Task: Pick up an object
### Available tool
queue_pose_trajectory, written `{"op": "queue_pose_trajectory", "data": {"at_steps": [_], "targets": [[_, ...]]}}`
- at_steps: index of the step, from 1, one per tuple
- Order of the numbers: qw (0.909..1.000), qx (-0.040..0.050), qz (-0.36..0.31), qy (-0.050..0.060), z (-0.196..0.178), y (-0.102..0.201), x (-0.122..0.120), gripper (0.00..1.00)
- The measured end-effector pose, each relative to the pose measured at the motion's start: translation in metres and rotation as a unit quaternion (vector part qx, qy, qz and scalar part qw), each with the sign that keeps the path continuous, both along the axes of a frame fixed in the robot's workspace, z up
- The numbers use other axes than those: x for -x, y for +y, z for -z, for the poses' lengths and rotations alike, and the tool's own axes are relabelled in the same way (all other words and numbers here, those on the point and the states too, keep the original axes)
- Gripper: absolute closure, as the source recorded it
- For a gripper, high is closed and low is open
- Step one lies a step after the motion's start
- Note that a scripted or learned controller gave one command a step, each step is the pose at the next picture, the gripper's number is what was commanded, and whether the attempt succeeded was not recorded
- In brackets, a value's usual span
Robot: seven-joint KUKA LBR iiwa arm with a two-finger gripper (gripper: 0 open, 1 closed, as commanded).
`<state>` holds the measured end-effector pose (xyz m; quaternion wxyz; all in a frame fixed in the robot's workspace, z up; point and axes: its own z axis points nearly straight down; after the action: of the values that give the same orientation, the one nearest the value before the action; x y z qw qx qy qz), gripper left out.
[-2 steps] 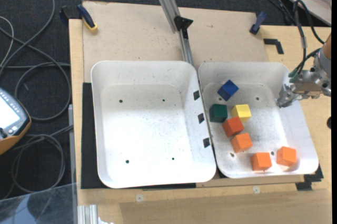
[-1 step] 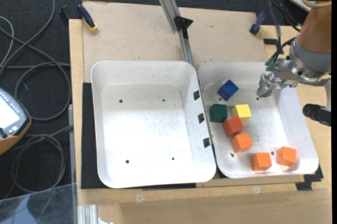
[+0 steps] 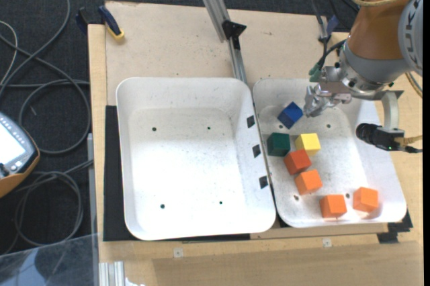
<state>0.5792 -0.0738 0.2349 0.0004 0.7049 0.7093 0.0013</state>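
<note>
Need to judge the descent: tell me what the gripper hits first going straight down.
Probably the right bin's floor just beside the blue cube; the gripper may clip that cube's edge, since depth is unclear.

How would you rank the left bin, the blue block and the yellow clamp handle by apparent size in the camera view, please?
1. Left bin, by far the largest.
2. Blue block and yellow clamp handle: they look about alike, so I would not rank them.

Arm bent downward, gripper (image 3: 314,105) low — tilted
</note>
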Motion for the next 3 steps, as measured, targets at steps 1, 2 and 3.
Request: {"op": "queue_pose_trajectory", "data": {"at_steps": [1, 2, 3], "targets": [[1.0000, 0.0000, 0.000, -0.001, 0.005, 0.047, -0.031, 1.00], [1.0000, -0.0005, 0.000, -0.001, -0.003, 0.094, -0.060, 1.00], [1.0000, -0.0010, -0.001, -0.001, -0.010, 0.155, -0.080, 1.00]]}}
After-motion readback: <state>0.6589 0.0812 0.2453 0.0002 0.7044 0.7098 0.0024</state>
